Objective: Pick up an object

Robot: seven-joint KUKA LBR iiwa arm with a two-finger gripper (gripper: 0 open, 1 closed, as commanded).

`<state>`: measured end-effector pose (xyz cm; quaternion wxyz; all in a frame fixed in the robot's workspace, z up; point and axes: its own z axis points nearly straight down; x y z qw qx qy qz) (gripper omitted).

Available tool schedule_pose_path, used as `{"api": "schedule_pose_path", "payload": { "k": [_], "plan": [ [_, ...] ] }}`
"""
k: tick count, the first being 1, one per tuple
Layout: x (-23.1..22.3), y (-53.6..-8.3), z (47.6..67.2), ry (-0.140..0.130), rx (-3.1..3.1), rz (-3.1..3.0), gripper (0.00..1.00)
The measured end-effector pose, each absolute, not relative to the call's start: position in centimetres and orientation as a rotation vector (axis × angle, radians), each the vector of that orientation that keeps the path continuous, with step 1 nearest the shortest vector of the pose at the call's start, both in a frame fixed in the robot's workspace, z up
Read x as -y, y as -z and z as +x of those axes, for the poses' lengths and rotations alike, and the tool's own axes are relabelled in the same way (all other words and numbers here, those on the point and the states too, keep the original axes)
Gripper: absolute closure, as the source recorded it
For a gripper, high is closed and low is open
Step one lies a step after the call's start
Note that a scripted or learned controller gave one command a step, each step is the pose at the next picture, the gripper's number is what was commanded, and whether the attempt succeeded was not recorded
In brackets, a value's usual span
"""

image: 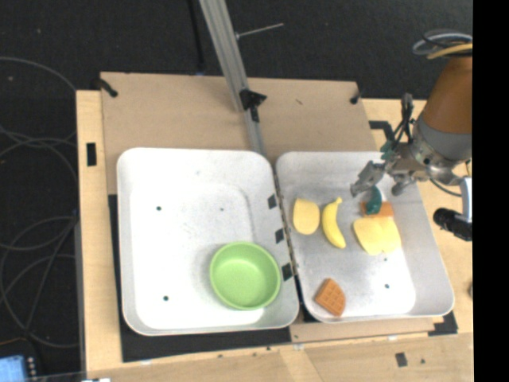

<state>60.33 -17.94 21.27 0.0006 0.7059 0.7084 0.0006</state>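
A pale wooden bench (334, 360) stands on a dark, carpet-like floor (64, 30). Thin cables (32, 146) loop across the floor at the left (black on near-black, hard to follow). A grey metal post (227, 42) slants up from the bench's brown backboard (175, 110).

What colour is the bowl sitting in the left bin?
The bowl is light green, plain with no pattern, clearly seen in the camera view near the front of the left bin.
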Motion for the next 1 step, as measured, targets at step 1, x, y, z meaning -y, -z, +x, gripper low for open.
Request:
{"api": "schedule_pose_path", "payload": {
  "k": [1],
  "plan": [
    [17.94, -21.27, 60.33, -0.001, -2.225, 2.216, 0.00]
  ]
}}
